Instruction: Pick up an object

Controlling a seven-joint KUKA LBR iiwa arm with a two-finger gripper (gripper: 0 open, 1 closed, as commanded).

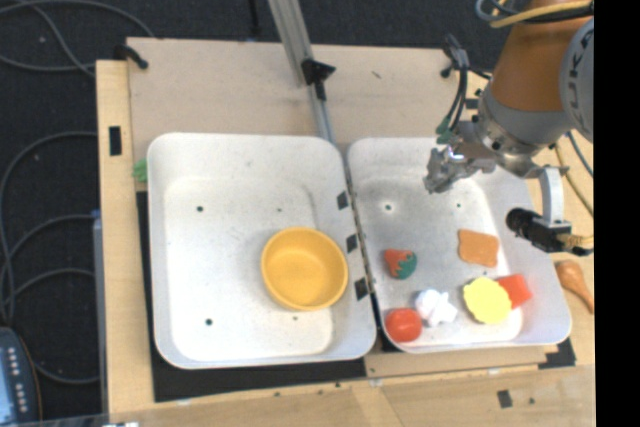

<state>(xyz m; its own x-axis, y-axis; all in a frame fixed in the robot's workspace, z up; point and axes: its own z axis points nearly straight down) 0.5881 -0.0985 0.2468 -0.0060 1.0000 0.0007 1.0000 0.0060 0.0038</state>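
Now the pincer (440, 177) hangs over the far part of the right bin (400, 160), grip impossible to tell, nothing in it; the toys wait nearer: orange slab (478, 248), yellow piece (486, 300), red ball (404, 323).

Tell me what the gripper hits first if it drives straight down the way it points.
Probably the bare floor of the right bin: the gripper hangs over its upper part, apart from the toys lower down. Depth is unclear.

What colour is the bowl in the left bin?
Yellow. The bowl shows plainly in the camera view.
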